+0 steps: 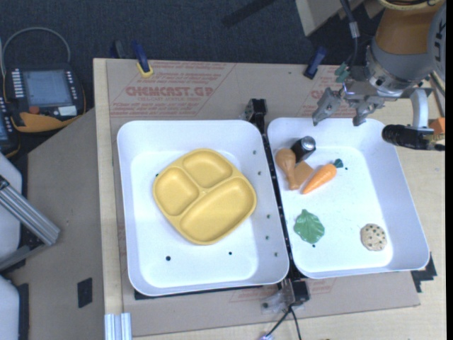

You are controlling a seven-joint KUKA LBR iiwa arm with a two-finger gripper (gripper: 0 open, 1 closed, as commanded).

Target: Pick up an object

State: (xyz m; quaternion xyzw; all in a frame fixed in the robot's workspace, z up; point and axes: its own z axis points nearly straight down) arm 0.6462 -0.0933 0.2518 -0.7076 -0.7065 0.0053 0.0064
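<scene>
In the left bin (134, 211) lies a yellow divided plate (205, 195), well apart from the tool. In the right bin (403, 190) a small cluster sits near the far left corner: a tan piece (287, 165), a dark cylinder (305, 146) and a carrot (320, 178) whose long axis runs diagonally, its green tip toward the far right. A green leaf (308, 227) and a cookie (373, 236) lie nearer the camera. The tool (344, 110) hangs over the bin's far rim, just beyond and to the right of the cluster; its fingers seem spread wide and hold nothing.

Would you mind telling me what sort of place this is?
Likely a robotics lab bench: two white bins clamped to a board, toy food like a carrot, and a teach pendant beside it.
</scene>
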